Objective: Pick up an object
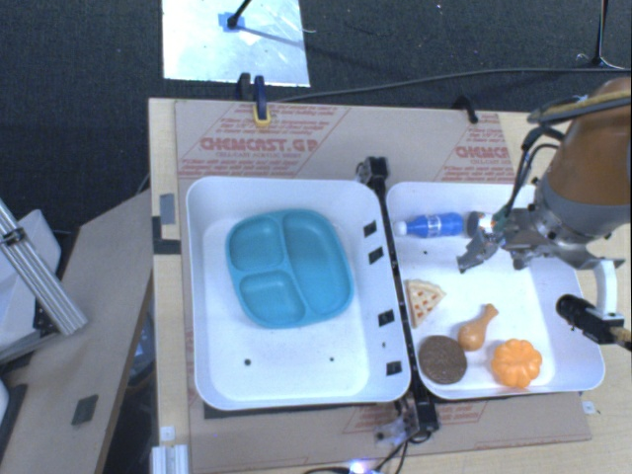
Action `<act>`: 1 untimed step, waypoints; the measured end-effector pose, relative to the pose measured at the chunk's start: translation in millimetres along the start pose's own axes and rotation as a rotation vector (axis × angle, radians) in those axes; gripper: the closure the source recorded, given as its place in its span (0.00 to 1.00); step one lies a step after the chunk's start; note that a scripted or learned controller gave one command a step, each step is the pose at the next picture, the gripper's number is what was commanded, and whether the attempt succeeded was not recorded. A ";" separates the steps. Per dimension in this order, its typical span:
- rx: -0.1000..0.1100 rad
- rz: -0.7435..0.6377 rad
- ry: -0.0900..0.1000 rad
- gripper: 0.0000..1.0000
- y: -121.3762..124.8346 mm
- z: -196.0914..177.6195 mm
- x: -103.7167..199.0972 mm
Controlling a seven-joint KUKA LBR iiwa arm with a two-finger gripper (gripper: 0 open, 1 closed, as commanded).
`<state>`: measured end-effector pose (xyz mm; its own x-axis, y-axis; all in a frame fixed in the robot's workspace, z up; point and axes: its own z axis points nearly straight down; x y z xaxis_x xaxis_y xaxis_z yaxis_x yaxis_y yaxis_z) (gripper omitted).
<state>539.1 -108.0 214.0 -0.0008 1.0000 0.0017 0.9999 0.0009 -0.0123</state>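
Gripper (478, 252) hovered over right bin (592, 363), nothing btwn fingers; open/closed — couldn't tell. No pick made yet; descent, grasp, lift all left. Nearest obj: blue bottle (434, 225), just left of fingertips, lying flat, long axis left-right, cap end pointing away from fingers.

2 white bins: left bin (212, 363), right bin (563, 378). 1 blue tray (289, 268), three compartments, in left bin. Right bin has 5 items: 1 bottle (433, 225), 1 pizza slice (424, 300), 1 drumstick (478, 327), 1 brown disc (443, 359), 1 orange pumpkin (516, 362). 1 arm (591, 166). 1 clamp (260, 99) at surface's far edge
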 end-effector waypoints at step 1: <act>-0.014 -0.003 -0.002 0.00 2.6 -7.3 0.4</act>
<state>541.7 -107.6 221.3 -0.0034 1.0000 0.0001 1.0000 0.0034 0.0017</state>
